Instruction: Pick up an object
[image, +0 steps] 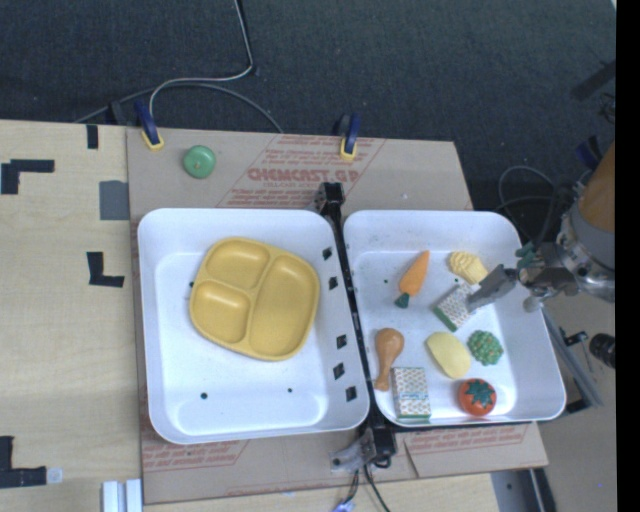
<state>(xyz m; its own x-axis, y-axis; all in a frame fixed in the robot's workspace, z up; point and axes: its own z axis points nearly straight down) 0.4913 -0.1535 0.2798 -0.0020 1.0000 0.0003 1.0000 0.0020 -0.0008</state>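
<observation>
The right bin (520, 240) holds several toy foods: an orange carrot (413, 276), a pale yellow ridged piece (466, 265), a grey-white block (453, 308), a brown drumstick (387, 352), a yellow lump (448, 354), a green broccoli (485, 347), a red tomato (478, 397) and a small printed carton (411, 391). My gripper (490, 290) reaches in from the right, low over the bin's right side. Its dark tip lies just right of the grey-white block and above the broccoli. I see nothing held in it.
The left bin (160, 330) holds a yellow divided plate (255, 297). A green ball (199, 161) lies on the cardboard behind the left bin. Two clamps (348, 135) grip the cardboard's far edge. Black clips run along the seam (345, 300) between the bins.
</observation>
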